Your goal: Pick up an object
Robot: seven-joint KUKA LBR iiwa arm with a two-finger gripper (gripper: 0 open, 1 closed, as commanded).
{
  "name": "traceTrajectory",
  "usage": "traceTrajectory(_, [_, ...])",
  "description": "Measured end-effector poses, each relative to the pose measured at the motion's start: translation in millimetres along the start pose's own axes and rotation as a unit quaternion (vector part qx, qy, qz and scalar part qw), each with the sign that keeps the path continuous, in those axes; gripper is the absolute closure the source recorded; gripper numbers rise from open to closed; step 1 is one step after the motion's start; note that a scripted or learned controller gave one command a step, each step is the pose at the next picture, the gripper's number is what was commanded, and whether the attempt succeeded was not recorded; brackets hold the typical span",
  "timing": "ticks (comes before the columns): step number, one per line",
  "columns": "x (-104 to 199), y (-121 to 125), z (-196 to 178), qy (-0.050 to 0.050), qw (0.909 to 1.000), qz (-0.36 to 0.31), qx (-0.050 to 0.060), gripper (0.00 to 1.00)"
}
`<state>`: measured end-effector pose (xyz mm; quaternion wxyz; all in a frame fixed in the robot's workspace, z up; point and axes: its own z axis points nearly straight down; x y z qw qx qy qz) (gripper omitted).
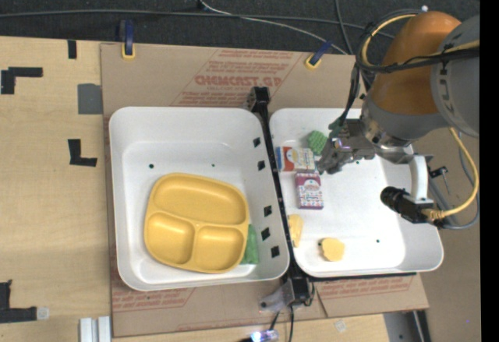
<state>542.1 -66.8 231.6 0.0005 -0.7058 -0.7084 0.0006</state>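
My gripper [337,155] hangs over the upper middle of the right bin [390,255], its dark fingers pointing down just right of a green item [316,139]. A red and white carton [299,159] lies to the left of the gripper. Below it lies a small pink and white box [309,191]. A yellow chunk [332,249] rests near the bin's front, and another yellow piece [295,228] leans by the left wall. I see nothing between the fingers.
The left bin [125,177] holds a yellow divided tray [196,221] with a green item [251,245] at its right edge. A black divider [269,169] runs between the bins. Cables and a black fitting [405,204] hang off the arm at the right.
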Motion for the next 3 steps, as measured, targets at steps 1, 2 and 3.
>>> traceTrajectory(1, [50.4, 2.2, 12.3, 0.0, 1.0, 0.0, 0.0, 1.0])
traceTrajectory(2, [99.8, -2.5, 5.3, 0.0, 1.0, -0.001, 0.0, 1.0])
traceTrajectory(3, [150.1, 1.9, 17.0, -0.001, 1.0, 0.0, 0.0, 1.0])
